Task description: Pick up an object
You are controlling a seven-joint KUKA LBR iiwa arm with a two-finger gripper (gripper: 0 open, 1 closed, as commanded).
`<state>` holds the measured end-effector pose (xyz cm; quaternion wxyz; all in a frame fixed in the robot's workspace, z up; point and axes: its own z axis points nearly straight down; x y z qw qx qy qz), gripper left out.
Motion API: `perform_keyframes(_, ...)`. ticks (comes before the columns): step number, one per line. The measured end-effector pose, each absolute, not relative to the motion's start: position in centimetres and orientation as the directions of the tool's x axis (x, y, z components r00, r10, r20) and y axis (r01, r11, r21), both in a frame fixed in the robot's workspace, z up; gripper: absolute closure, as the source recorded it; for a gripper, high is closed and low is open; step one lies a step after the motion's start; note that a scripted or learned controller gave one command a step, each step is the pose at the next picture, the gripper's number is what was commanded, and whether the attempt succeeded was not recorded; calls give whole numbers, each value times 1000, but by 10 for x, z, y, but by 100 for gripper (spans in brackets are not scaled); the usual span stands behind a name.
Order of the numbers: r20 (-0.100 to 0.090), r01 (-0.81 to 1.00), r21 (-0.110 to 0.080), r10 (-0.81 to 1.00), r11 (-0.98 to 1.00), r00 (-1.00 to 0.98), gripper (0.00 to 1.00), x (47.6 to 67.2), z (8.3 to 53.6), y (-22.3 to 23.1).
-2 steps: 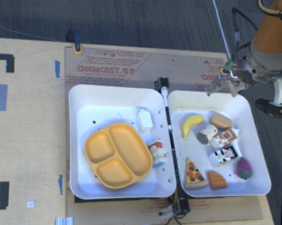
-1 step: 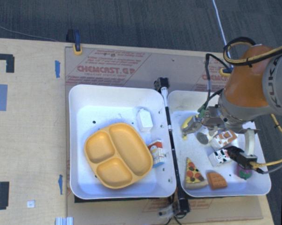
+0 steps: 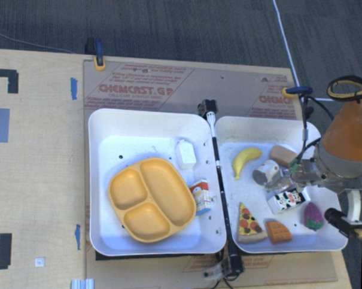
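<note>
In the right half of the frame: I am the gripper (image 3: 285, 178), low inside the right bin (image 3: 320, 241), and my arm (image 3: 344, 145) comes in from the right edge.

My fingers: I cannot tell how far open they are. The metal parts are small and mixed with the things under them, and I see nothing clearly held between them.

Nearest things: a grey cup-like piece (image 3: 265, 172) lies just left of me, a brown block (image 3: 283, 155) just above me, and a white card with black marks (image 3: 287, 199) just below me. Any of these can be my object.

Others in this bin: a banana (image 3: 244, 161) at upper left, a pizza slice (image 3: 249, 222) and an orange toast piece (image 3: 278, 231) along the lower wall, and a purple fruit (image 3: 313, 216) at lower right.

Left bin (image 3: 101, 185): a yellow divided plate (image 3: 151, 199), a small white block (image 3: 185, 153) and a little can (image 3: 202, 197) near the middle wall.

Risk one: the things around me are crowded, so I judge that one finger can land on top of a neighbour and only push it away.

Risk two: the card lies flat, so I think closing on it may slip over.

Risk three: the cup piece looks round, so it may roll out when pressed.
</note>
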<state>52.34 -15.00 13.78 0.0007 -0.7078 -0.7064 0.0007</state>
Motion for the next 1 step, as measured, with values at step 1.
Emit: perform_keyframes(1, 1, 1000, 0, 1000, 1, -1, 0, 538, 93, -195)
